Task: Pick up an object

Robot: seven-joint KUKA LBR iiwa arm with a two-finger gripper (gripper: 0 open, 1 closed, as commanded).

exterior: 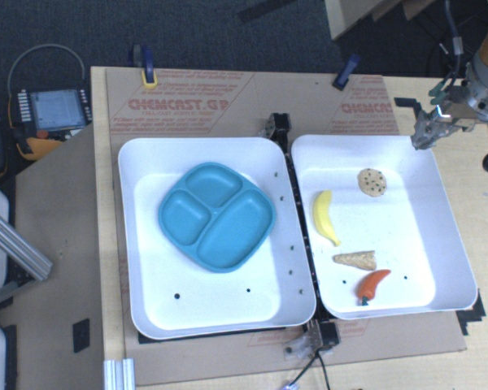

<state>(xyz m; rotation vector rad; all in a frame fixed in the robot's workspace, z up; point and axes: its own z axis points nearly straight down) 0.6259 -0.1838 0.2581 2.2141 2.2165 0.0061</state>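
The right bin holds a round chocolate-chip cookie near its back, a yellow banana at its left side, a tan wedge-shaped piece below the banana, and a red chili pepper near the front. My gripper hangs over the back right corner of that bin, up and to the right of the cookie. Nothing shows between its fingers.
A blue divided plate lies in the left bin. Both bins rest on a cardboard sheet held by clamps at the back. A handheld screen unit with cable sits off the bench at the far left.
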